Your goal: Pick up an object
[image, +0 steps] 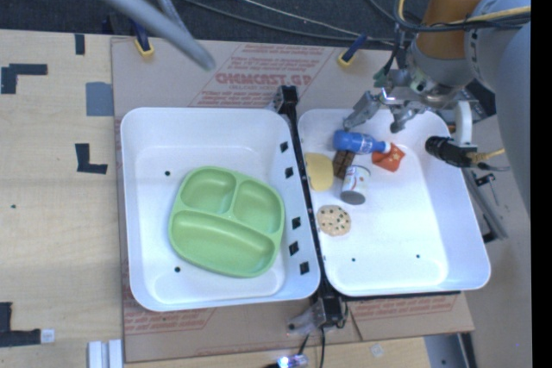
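Observation:
My gripper [380, 113] hangs over the far part of the right bin [431, 228], its two fingers spread open with nothing between them. Just below it lies a blue bottle [357, 142] on its side. An orange-red piece [392, 157] sits to the bottle's right. A brown bar [342, 162] and a small white can [354, 184] lie below the bottle. A pale yellow piece [320, 171] rests near the bin's left wall, and a round cookie [333, 221] lies in front of it.
The left bin [147, 142] holds a green divided plate [228, 221]. A black divider [298, 185] runs between the two bins. Cables and a grey pole cross the dark floor behind the bench. The near half of the right bin is bare white.

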Motion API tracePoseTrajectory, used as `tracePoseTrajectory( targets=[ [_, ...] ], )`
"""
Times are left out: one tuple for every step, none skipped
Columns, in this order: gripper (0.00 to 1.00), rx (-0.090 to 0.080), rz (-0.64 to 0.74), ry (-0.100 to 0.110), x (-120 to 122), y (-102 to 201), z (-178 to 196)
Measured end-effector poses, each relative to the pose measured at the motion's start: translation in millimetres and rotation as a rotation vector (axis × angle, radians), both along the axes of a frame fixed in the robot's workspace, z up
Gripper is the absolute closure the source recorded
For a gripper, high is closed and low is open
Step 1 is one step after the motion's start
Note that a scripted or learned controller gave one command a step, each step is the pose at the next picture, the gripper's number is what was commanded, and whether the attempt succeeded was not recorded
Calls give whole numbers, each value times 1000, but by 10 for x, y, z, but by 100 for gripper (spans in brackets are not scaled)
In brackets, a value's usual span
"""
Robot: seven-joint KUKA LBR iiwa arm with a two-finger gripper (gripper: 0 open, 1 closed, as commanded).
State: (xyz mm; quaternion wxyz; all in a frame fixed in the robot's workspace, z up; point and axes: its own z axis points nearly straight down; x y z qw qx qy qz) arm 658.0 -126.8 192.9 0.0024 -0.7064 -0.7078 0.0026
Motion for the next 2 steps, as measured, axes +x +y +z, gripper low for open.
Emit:
tracePoseTrajectory(
  targets=[
    [0,0,0,0,34,-24,-634],
    [0,-9,-1,-19,72,-56,-1010]
  ],
)
